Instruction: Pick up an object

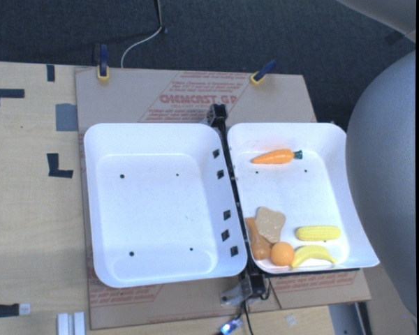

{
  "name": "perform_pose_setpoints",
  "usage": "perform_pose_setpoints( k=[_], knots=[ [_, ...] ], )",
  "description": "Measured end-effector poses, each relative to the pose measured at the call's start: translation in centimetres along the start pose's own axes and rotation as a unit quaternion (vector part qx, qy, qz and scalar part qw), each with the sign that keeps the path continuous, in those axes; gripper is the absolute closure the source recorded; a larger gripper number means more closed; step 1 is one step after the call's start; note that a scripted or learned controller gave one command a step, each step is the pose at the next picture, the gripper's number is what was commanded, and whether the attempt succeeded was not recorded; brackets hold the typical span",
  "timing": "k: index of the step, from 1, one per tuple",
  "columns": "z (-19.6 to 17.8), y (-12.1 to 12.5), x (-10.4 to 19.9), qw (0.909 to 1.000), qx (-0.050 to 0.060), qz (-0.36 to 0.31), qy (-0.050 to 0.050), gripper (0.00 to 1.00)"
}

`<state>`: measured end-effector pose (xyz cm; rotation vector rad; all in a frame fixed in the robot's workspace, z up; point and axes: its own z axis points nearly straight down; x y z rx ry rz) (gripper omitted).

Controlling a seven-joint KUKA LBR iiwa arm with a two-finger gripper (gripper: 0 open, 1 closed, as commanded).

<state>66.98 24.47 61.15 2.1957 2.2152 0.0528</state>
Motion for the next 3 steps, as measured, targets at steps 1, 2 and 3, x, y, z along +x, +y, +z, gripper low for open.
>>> perform_pose_setpoints(
  k=[1,2,3],
  knots=[
    [-1.0,0.2,0.2,1.0,-0.009,0.0,0.003,1.0],
    [-1.9,0.4,0.3,0.9998,-0.019,0.0,0.006,1.0],
    [-2.9,0.6,0.5,0.9995,-0.031,0.0,0.009,1.0]
  ],
)
